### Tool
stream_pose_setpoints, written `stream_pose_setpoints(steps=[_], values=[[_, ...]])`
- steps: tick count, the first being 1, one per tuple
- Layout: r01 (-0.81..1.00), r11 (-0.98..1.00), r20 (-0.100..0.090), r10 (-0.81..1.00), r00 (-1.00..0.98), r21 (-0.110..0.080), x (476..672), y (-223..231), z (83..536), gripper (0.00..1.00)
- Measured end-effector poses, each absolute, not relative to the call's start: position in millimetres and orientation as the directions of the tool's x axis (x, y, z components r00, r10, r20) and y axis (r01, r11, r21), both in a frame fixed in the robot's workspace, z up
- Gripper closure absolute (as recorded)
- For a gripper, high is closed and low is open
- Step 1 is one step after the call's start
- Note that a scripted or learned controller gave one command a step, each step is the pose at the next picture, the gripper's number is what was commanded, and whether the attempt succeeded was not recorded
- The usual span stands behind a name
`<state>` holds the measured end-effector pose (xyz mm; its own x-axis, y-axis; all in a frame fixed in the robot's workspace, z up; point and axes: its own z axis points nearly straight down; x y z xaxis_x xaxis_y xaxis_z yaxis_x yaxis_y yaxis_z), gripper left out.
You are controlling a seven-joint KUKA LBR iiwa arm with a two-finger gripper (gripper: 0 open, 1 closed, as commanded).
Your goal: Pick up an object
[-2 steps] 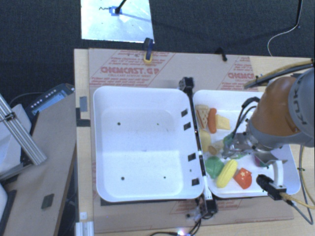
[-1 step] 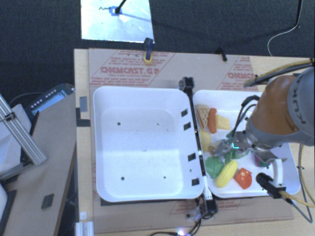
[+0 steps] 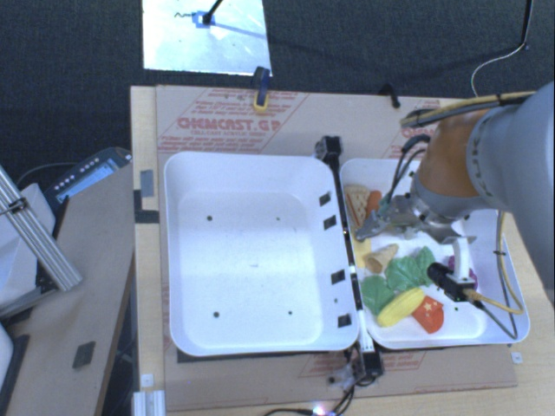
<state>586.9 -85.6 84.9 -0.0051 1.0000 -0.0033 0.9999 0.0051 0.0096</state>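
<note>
- Arm (image 3: 486, 159): grey, with an orange band above the wrist; enters from the right of the camera view and bends down over the right-hand bin (image 3: 499, 323).
- Hand (image 3: 371, 228): low inside the right-hand bin, close to its left wall; whether it is spread or pressed together cannot be told, and nothing is visibly pinched in it.
- Waffle-patterned tan piece (image 3: 356, 203): just above the hand, against the bin's left wall; an orange carrot-like piece (image 3: 374, 201) lies beside it.
- Pale yellow wedge (image 3: 382, 256): just below the hand, apart from it.
- Green leafy pieces (image 3: 408, 271): below and to the right of the hand; a second green piece (image 3: 375, 293) lies farther below.
- Yellow corn-like piece (image 3: 401, 307): well below the hand, touching the green pieces; a red piece (image 3: 429, 314) sits just right of it.
- Left-hand bin (image 3: 186, 232): white and shallow, to the left of the hand; the two bins stand side by side, joined by a black clip strip (image 3: 340, 232).
- Surface (image 3: 225, 121): a printed cardboard sheet under both bins; a yellow clamp (image 3: 260, 102) at its far edge.
</note>
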Motion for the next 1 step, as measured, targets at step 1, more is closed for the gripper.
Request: stream_pose_setpoints(steps=[1], values=[[1.0, 0.004, -0.002, 1.0, -0.004, 0.01, 585.8, -86.0, 97.4, 1.0]])
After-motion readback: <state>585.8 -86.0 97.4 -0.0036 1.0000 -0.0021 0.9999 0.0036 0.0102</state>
